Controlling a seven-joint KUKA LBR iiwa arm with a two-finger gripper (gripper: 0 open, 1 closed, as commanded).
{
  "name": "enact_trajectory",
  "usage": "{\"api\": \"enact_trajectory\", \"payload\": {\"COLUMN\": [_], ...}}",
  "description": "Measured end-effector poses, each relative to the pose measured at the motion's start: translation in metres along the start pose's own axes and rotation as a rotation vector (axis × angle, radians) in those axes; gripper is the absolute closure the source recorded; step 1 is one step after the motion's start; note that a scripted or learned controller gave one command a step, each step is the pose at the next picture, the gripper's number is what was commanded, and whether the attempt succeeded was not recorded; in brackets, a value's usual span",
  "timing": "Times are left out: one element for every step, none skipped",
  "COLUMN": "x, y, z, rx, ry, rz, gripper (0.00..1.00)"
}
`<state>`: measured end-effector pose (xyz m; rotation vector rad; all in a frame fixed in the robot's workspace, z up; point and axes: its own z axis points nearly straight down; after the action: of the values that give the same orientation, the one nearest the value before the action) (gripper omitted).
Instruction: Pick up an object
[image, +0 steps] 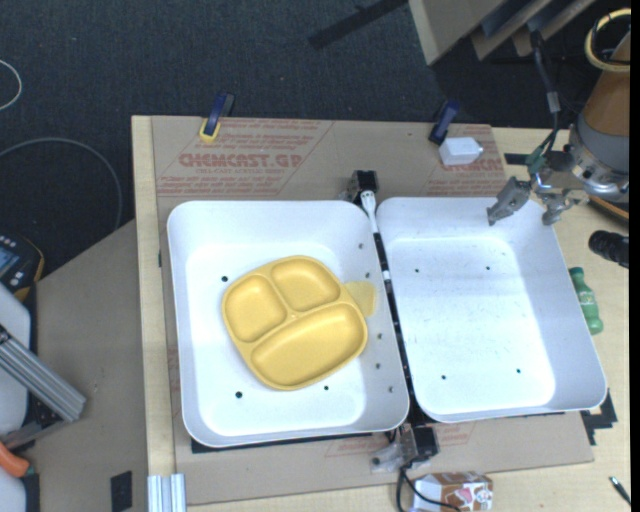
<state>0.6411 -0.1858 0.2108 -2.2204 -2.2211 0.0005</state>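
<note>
A: Start at the near edge — what lies in the left bin (190, 300)?

B: One yellow divided tray (292, 322), flat on the bin floor, turned at a slant, with three compartments: two small ones on the far side and one long one nearer us. A small yellowish piece (362, 297) sits just beside its right rim; I cannot tell what it is.

A: How would the tray handle?

B: My guess is molded plastic: light, stiff and smooth, so apt to slip. It lies low and wide, too broad to span, so I would pinch a raised rim or one of the ridges between compartments.

A: And the right bin (470, 400)?

B: I count nothing in it but dark specks on the floor. So: two white bins, one tray, one small piece.

A: Farther back?

B: The gripper (528, 200) hangs over the right bin's far right corner — well apart from the tray. Its two fingers stand spread, with nothing between them.
</note>
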Motion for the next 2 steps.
{"api": "enact_trajectory", "payload": {"x": [0.035,0.211], "y": [-0.043,-0.094], "z": [-0.157,-0.234], "rx": [-0.017,-0.008], "ry": [-0.003,0.002], "rz": [-0.004,-0.012], "gripper": [0.0,0.0]}}
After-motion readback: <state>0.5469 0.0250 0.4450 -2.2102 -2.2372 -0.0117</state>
